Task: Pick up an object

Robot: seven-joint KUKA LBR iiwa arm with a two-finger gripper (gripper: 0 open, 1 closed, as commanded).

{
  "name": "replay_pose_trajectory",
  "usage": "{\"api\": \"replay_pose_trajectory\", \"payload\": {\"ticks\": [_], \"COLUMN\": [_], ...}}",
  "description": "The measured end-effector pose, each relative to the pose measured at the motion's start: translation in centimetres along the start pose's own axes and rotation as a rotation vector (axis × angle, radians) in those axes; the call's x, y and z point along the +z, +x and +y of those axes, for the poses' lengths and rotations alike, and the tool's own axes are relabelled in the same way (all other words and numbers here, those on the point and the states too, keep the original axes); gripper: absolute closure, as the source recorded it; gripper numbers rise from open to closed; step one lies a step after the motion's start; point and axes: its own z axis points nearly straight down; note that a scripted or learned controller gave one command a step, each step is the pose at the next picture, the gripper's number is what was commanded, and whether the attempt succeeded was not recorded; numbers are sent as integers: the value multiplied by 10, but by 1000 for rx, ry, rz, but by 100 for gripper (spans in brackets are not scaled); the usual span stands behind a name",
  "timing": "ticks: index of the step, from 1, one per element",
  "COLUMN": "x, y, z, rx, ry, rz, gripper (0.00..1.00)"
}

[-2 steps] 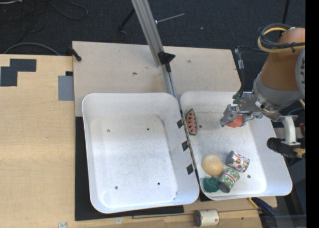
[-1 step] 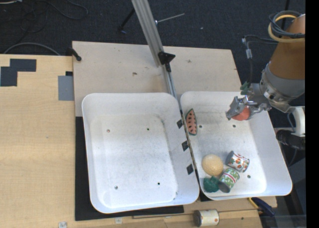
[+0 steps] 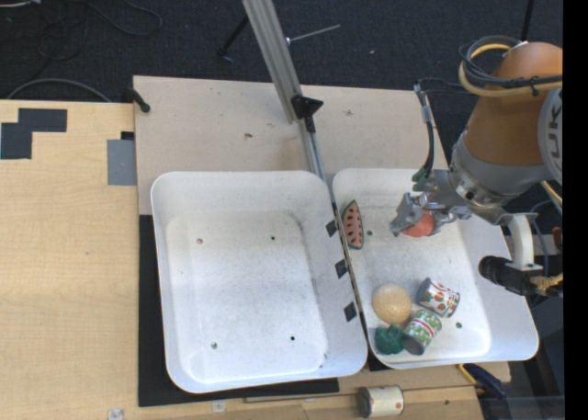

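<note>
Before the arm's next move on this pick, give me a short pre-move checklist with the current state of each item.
1. Gripper over the right bin: ok.
2. Target close: a red object lies right at the gripper: ok.
3. Red object between the fingers: cannot tell, the gripper covers part of it.
4. Lift path clear: the watermelon slice by the divider and the tan ball lie apart from the gripper: ok.
5. Other objects settled: two cans and a green toy rest at the bin's near end: ok.
</note>
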Motion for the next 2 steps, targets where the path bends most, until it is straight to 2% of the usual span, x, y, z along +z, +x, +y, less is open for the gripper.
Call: {"api": "replay_pose_trajectory", "payload": {"ticks": [1,2], "x": [-1,-3], "y": [50,96], "z": [-17,-24], "rx": [0,-1], "ry": [0,0], "rz": [0,0], "gripper": [100,100]}}
